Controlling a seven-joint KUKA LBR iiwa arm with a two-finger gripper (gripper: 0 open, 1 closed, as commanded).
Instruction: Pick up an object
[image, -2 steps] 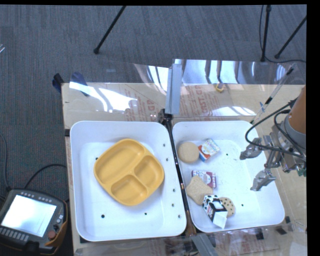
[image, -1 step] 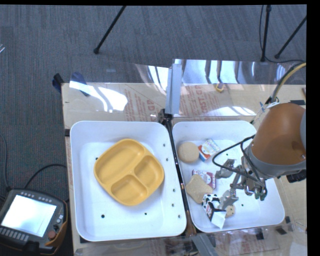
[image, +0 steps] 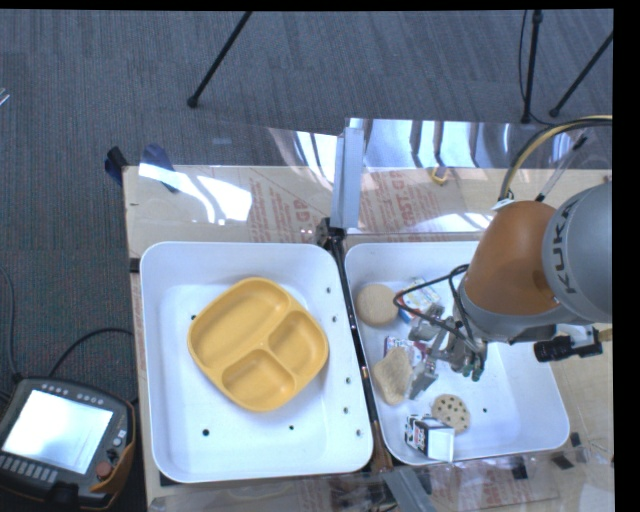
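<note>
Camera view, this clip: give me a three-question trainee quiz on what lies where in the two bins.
1. True or false: the yellow divided plate lies in the left bin.
2. Which item lies nearest the front edge of the right bin? A) the round beige piece B) the chocolate-chip cookie C) the small black-and-white box
3. Fill in: the gripper hangs over the ____ bin, close beside the tan bread-like piece.

Key: 1 true; 2 C; 3 right.
</note>
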